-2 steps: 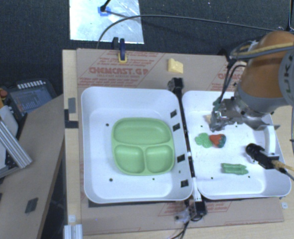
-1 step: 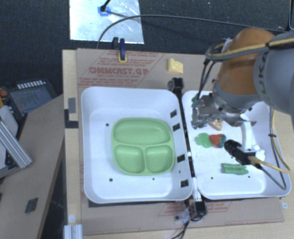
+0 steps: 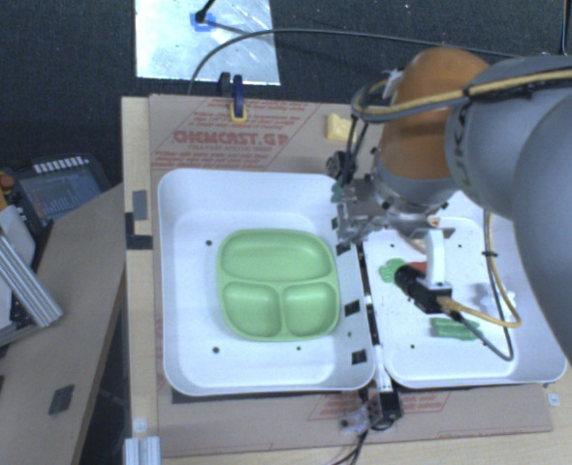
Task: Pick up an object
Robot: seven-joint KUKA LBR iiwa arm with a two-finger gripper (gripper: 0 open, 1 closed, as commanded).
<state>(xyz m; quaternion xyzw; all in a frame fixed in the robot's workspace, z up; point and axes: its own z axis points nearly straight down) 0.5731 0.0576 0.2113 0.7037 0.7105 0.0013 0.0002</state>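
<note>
My gripper (image 3: 348,219) hangs low over the left edge of the right bin (image 3: 519,366), close to the divider between the two bins. A small green piece (image 3: 392,269) lies in the right bin just below and to the right of the gripper. Another green piece (image 3: 453,330) rests nearer the front of that bin. A bit of orange (image 3: 418,247) shows beneath the wrist, mostly hidden. I see nothing held by the gripper.
A green divided plate (image 3: 274,284) lies in the middle of the left bin (image 3: 184,260). The grey arm (image 3: 528,153) covers the back and right of the right bin. A yellow clamp (image 3: 237,100) sits on the board behind the bins.
</note>
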